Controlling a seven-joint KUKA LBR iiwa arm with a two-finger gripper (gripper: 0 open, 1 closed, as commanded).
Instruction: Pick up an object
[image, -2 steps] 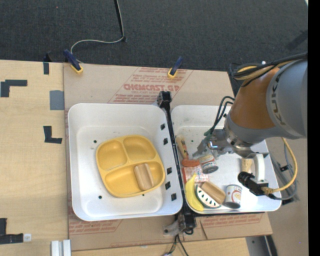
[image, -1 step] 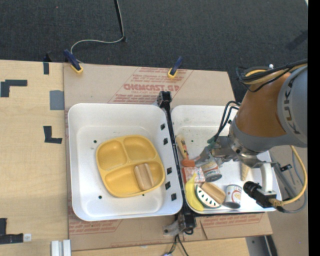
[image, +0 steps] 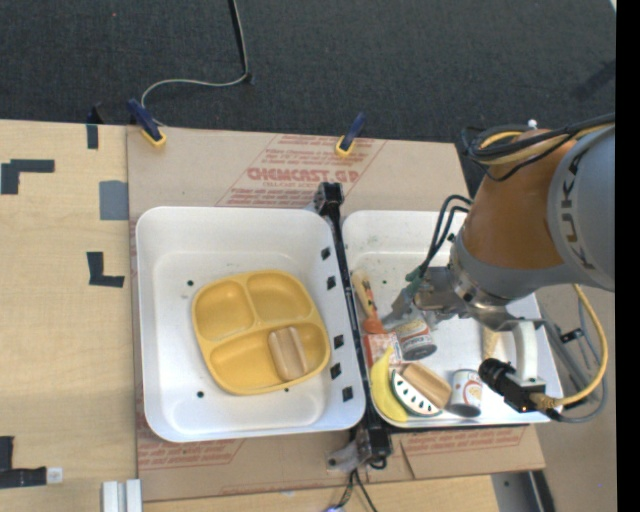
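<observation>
Currently, your arm (image: 530, 220) reaches in from the right over the right bin (image: 400, 225), and its gripper (image: 412, 312) sits low above the clutter near that bin's left wall. You cannot tell from this view whether it is open, closed, or gripping anything. Just under it you will find a small can (image: 418, 345) lying on its side, beside a slim orange item (image: 366, 300) along the divider. Toward the near edge sit a yellow banana (image: 383, 392), a tan roll-shaped object (image: 425, 383) touching it, and a second small can (image: 465, 388) just to the right. In the left bin (image: 160, 240) a yellow divided plate (image: 240, 310) holds a brown sausage-like piece (image: 286, 352) in its near compartment, well apart from the gripper.
</observation>
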